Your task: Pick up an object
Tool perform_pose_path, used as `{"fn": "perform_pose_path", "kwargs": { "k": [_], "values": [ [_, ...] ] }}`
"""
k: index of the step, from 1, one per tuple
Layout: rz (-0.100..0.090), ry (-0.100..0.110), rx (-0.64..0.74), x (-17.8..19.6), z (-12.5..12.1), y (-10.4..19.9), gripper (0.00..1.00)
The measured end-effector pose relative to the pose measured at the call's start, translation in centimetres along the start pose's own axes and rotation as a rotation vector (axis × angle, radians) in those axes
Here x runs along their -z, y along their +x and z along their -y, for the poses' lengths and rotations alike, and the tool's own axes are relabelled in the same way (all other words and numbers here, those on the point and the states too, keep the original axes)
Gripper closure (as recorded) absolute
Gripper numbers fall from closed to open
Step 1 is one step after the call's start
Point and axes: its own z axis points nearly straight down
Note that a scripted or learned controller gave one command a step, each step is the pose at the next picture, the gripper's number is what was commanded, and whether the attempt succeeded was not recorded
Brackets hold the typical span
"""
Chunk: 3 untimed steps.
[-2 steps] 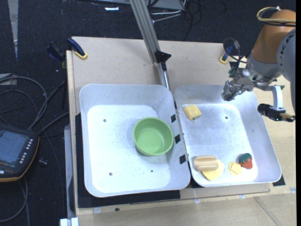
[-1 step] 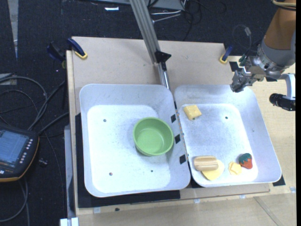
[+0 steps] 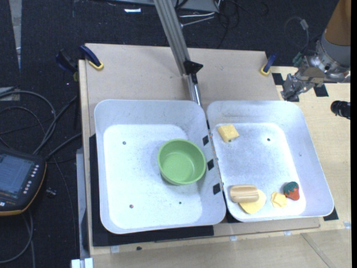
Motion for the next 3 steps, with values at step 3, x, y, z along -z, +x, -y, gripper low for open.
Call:
{"fn": "perform_pose_path", "kwargs": {
  "k": [3],
  "values": [
    [-0.002, 0.003, 0.005, -0.4, 1.7, 15.8, 1.0]
  ]
}}
